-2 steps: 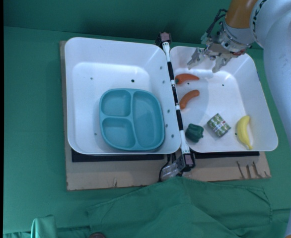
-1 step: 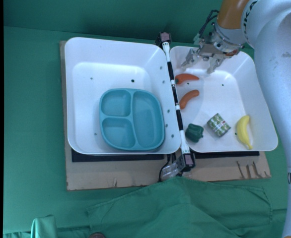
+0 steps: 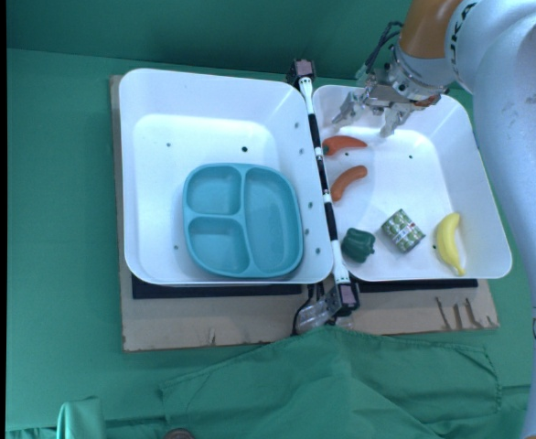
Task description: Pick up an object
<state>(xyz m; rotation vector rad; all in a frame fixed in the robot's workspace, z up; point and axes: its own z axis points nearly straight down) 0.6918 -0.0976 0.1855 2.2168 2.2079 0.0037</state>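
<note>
We find the gripper (image 3: 370,114) with its fingers spread apart and nothing between them, poised over the far end of the right bin (image 3: 492,245). Just below it lies a carrot (image 3: 344,143), and nearer us a sausage (image 3: 348,182). Along the near side of that bin we record a green pepper (image 3: 358,243), a small can (image 3: 402,229) and a banana (image 3: 449,241). The left bin (image 3: 158,108) holds a teal divided plate (image 3: 242,219). Both bins rest on a cardboard sheet (image 3: 158,323) laid over green cloth (image 3: 58,199), with a green backdrop behind.
</note>
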